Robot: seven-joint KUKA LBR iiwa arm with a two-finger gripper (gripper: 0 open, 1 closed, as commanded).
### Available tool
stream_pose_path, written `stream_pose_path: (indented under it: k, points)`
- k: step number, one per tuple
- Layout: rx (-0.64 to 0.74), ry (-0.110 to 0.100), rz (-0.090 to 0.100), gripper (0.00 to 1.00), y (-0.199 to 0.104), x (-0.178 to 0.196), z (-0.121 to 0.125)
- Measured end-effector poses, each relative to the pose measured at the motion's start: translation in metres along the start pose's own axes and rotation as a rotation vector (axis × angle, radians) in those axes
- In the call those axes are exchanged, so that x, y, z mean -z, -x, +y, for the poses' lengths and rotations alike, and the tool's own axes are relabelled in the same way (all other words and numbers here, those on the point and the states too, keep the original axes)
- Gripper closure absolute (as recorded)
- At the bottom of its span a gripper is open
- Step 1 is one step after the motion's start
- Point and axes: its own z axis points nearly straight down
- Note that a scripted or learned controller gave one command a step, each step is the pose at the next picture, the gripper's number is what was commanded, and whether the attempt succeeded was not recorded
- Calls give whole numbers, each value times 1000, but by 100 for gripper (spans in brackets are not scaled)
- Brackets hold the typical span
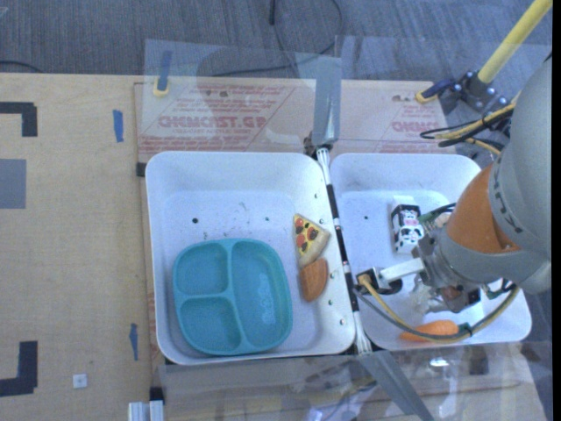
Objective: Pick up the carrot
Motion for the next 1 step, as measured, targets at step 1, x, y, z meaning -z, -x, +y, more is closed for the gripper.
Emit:
stream_pose_path:
  k: [1]
  points:
    - [-102, -3, -7, 100, 3, 54, 5]
